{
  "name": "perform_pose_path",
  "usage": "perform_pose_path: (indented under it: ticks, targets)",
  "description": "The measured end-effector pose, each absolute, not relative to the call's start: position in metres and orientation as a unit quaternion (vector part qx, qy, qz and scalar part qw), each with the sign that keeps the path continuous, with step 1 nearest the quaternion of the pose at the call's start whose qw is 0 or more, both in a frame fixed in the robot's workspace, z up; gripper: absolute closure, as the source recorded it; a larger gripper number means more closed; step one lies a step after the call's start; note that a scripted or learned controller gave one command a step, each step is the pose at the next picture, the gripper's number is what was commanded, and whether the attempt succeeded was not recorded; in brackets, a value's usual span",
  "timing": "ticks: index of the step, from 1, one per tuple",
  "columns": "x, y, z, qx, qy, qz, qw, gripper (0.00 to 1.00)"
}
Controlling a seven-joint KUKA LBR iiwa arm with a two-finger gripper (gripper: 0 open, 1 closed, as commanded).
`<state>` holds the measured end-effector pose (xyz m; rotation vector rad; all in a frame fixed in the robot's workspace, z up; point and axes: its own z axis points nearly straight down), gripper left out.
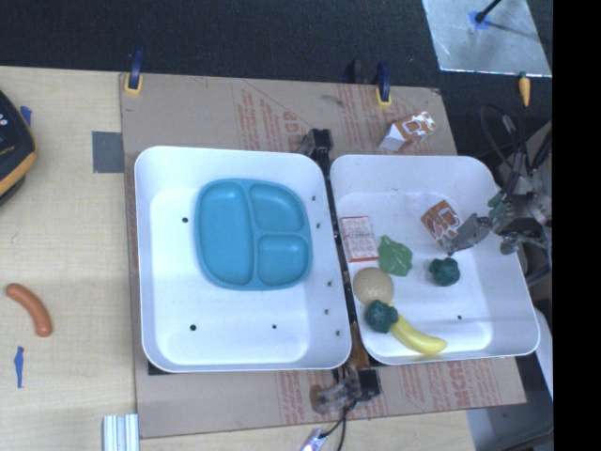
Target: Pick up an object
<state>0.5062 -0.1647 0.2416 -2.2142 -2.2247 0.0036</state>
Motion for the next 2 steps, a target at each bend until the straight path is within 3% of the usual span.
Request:
perform_pose_path:
  ticks: [1,2]
  targets:
    - [0.532,-0.189,0.131,-0.705,-0.709,0.002,0.002,0.0]
    - [0.539,-0.172,0.091,-0.705,-0.709,0.0018,0.002,0.0]
